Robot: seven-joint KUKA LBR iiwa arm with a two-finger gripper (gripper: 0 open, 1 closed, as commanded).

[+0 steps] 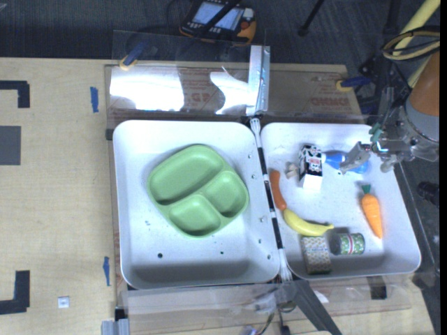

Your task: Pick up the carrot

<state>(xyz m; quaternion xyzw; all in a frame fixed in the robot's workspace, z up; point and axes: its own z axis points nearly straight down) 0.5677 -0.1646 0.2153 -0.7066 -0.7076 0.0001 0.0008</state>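
The carrot (373,214) lies at six o'clock from the hand (369,153), long axis twelve-to-six; hand released, grasping nothing.

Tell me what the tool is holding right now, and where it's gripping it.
Nothing is held. The tool hangs above the right bin's upper right part, and the carrot lies loose in the bin below it in the view.

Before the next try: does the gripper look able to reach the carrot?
Probably yes. The carrot lies alone near the right bin's right wall, nothing on top, and the gripper hangs just above it.
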